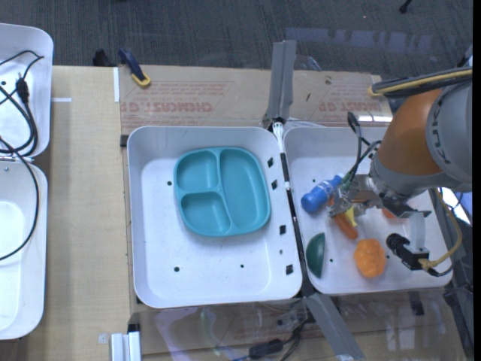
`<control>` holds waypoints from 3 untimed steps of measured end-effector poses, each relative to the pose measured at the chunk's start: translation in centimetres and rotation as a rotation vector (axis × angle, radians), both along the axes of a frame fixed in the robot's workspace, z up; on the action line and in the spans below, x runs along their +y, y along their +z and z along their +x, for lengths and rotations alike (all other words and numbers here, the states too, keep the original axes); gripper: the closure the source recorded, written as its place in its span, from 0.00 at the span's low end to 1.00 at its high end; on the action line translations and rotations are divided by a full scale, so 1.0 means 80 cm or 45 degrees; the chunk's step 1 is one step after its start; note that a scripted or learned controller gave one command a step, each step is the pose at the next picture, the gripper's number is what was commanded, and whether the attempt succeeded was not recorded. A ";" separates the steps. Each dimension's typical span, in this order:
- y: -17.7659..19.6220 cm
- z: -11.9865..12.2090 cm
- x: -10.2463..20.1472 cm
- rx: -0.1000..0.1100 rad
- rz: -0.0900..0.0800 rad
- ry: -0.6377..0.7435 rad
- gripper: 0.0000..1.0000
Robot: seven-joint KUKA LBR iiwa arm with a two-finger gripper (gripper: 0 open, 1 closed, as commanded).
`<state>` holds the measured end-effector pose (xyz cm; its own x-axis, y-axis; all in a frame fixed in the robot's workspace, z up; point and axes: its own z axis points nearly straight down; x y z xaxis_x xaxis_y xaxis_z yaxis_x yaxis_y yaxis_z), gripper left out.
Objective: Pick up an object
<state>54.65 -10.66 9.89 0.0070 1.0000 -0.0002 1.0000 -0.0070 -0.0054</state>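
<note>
My tool (347, 205) is low inside the right bin (301, 153), and I cannot tell if it grips anything or how it stands. Just beside my tool, on the side of the left bin (150, 277), lies a blue bottle (319, 195); an orange carrot piece (347, 225) lies just under my tool. Near the carrot piece are an orange ball (369, 258) and a dark green piece (316, 251), and a teal divided plate (222, 191) lies in the left bin.
</note>
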 end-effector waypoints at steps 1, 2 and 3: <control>0.115 0.042 0.085 -0.005 -0.001 0.011 1.00; 0.324 0.075 0.040 -0.005 -0.003 0.013 1.00; 0.306 0.124 -0.061 -0.004 -0.003 0.008 1.00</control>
